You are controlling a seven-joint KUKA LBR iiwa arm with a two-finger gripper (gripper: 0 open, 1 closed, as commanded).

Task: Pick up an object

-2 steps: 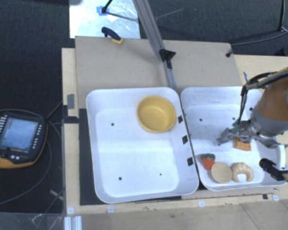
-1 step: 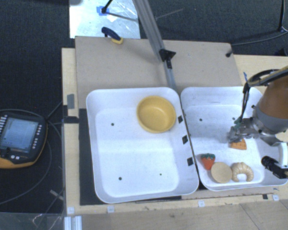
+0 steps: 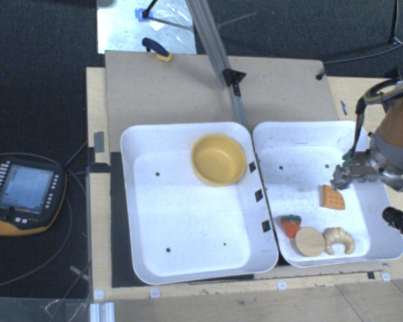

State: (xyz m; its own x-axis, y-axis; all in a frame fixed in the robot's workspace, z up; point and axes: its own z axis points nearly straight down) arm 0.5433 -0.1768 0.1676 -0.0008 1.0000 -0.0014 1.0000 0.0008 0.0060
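Note:
In the right bin (image 3: pixel 302 146) lie an orange waffle piece (image 3: pixel 333 198), a red strawberry toy (image 3: pixel 291 225), a round tan biscuit (image 3: pixel 309 241) and a pale croissant (image 3: pixel 339 240). A yellow bowl (image 3: pixel 218 159) sits at the back right of the left bin (image 3: pixel 154 200). My gripper (image 3: pixel 343 178) hangs low over the right bin, just above and behind the waffle piece. Nothing shows between its tips.
The arm's grey body (image 3: pixel 397 139) with its cable fills the right edge over the bin's far side. A slanted metal pole (image 3: pixel 215 42) crosses the bench behind the bins. A teach pendant (image 3: pixel 21 193) lies on the floor at left.

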